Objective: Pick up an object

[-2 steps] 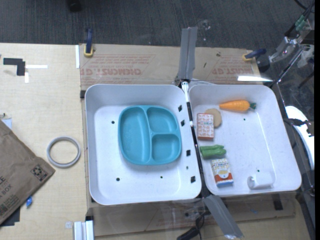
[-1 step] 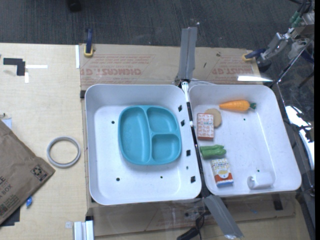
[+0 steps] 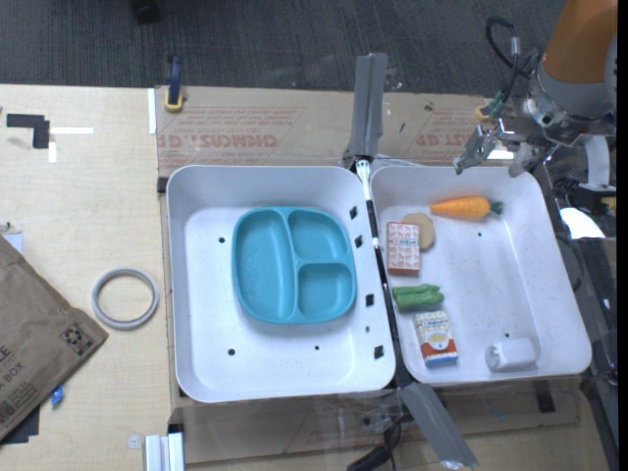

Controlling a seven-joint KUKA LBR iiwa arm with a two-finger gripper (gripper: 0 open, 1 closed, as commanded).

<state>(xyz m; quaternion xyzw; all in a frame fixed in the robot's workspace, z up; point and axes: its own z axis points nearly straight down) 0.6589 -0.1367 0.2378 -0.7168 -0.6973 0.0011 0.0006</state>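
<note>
Overhead, the camera view is looking down on two white bins sitting side by side. A blue divided plate [image 3: 294, 265] is lying in the middle of the left bin [image 3: 196, 361]. Five or six things are lying scattered in the right bin [image 3: 559, 263]: an orange carrot [image 3: 459, 207] near the far wall, a small red-and-white box [image 3: 403, 247] overlapping a tan round piece [image 3: 422, 229], a green pea pod [image 3: 417, 296] below them, a little carton [image 3: 436, 339] nearer the front, and a white cylinder [image 3: 512, 352] resting in the front right corner. The gripper [image 3: 496, 150] is hanging over the far right rim of that bin, well apart from the carrot and holding nothing; whether it is released or clenched I cannot tell. A grey tape ring [image 3: 125, 296] is lying on the bench to the left
</note>
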